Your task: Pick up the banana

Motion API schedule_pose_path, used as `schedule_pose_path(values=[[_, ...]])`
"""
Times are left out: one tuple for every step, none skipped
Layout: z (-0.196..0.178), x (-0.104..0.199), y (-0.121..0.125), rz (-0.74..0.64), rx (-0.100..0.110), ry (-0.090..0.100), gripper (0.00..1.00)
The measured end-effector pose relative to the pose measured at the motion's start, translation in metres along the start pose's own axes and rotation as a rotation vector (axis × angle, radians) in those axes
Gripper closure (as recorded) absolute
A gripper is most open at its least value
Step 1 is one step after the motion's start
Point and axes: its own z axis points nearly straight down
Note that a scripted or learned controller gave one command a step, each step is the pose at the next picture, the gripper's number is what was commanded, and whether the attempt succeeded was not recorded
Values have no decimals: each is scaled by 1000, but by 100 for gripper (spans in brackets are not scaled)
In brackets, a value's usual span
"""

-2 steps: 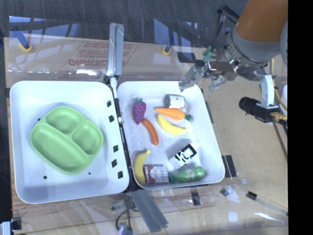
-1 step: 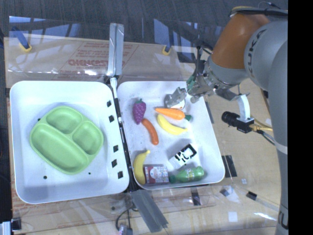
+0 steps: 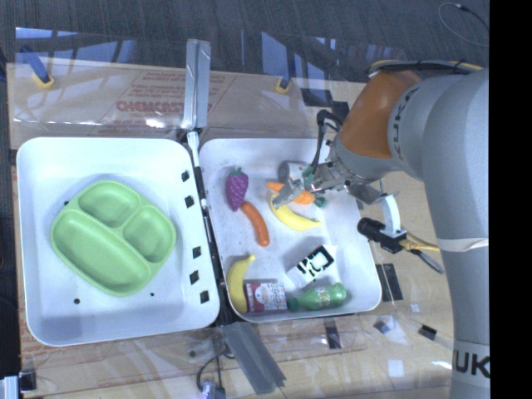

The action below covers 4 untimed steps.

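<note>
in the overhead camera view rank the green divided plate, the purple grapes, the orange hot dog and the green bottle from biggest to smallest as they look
1. green divided plate, clearly the largest.
2. green bottle.
3 and 4. orange hot dog and purple grapes: too alike to rank; the hot dog looks longer and thinner, the grapes shorter and wider.

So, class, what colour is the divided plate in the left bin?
Light green: the divided plate shows clearly in the camera view, lying in the left bin.

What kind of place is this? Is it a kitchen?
Probably a robot lab, not a kitchen. A grey robot arm with an orange band reaches over two shallow white bins holding what look like toy foods, such as a small yellow banana.
</note>
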Motion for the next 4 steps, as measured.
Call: schedule_pose_path(values=[[6,8,-20,-386,-3,-7,0],[19,9,-39,-404,15,15,0],[9,9,-38,-408,15,15,100],[17,-17,14,-158,15,19,100]])
